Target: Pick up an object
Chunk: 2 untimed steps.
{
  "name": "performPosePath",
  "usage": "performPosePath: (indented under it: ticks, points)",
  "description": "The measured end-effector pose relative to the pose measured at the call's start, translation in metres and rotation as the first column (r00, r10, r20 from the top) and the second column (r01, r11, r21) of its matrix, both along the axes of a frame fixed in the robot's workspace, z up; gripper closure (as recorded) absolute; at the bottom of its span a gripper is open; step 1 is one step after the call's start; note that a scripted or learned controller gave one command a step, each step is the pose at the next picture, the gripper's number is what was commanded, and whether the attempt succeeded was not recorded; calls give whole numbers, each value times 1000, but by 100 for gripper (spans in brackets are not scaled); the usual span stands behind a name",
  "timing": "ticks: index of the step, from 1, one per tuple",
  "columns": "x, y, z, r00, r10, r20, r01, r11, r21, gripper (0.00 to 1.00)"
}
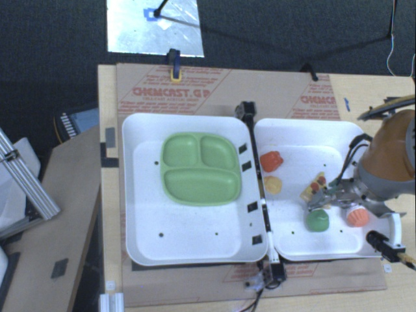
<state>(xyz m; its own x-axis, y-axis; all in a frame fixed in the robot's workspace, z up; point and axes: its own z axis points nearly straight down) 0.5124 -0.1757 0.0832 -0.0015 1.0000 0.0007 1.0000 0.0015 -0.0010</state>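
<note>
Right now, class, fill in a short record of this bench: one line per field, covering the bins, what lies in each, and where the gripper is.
left bin: holds a green divided plate
right bin: holds small toy foods
red-orange piece: near the divider, upper left of the right bin
yellow piece: just below the red-orange piece
green ball: low in the right bin, just below the gripper
orange piece: right of the green ball
gripper: low over the right bin, just above the green ball
</note>
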Motion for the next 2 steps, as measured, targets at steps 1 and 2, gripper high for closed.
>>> performPosePath:
  ticks: [1, 2]
  points:
    - [1, 0, 12, 1000, 0, 4, 0, 1000, -1, 100]
    - [3, -6, 75, 1000, 2, 9, -2, 1000, -4, 100]
